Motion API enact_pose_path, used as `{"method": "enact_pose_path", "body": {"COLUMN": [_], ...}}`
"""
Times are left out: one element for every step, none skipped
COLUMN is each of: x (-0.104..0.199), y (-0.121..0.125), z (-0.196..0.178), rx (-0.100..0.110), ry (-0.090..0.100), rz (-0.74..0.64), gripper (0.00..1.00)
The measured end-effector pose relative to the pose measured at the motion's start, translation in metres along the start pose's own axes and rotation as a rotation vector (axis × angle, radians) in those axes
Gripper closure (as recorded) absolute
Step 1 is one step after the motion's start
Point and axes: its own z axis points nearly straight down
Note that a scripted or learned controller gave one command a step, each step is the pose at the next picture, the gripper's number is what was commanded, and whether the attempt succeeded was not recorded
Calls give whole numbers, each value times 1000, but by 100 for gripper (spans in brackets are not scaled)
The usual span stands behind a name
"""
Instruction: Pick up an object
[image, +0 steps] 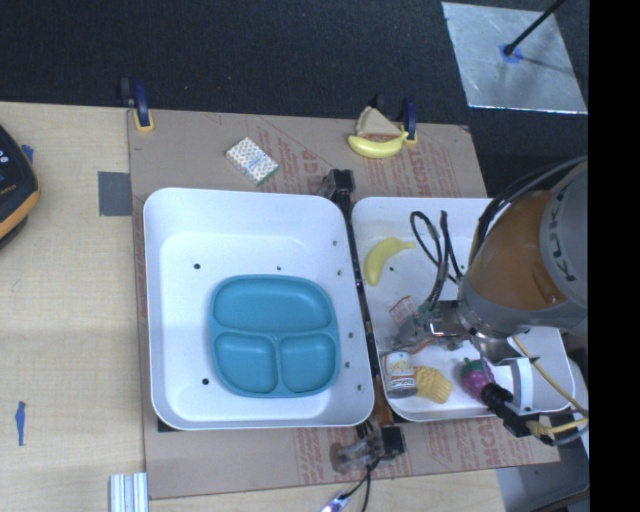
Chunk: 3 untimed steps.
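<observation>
The right bin (400, 215) holds a yellow banana (383, 257) near its left wall. A small can (399, 372), a yellow ridged piece (432, 384) and a purple toy (473, 377) lie along the bin's front. My gripper (415, 325) hangs low over the middle of this bin, just above the can and below the banana, on the grey arm with its orange band (515, 265). The arm's wrist hides much of the gripper. No object shows between the gripper's tips.
The left bin (170, 300) holds a blue divided plate (272, 335). Behind the bins on the cardboard lie a second banana with a sandwich toy (378, 138) and a patterned packet (251, 159). Black cables (432, 245) loop over the right bin.
</observation>
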Motion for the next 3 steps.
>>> {"method": "enact_pose_path", "body": {"x": [-3, -4, 59], "y": [26, 26, 62], "z": [3, -7, -98], "rx": [-2, 0, -2], "ry": [-1, -1, 1], "rz": [0, -3, 0], "gripper": [0, 100, 100]}}
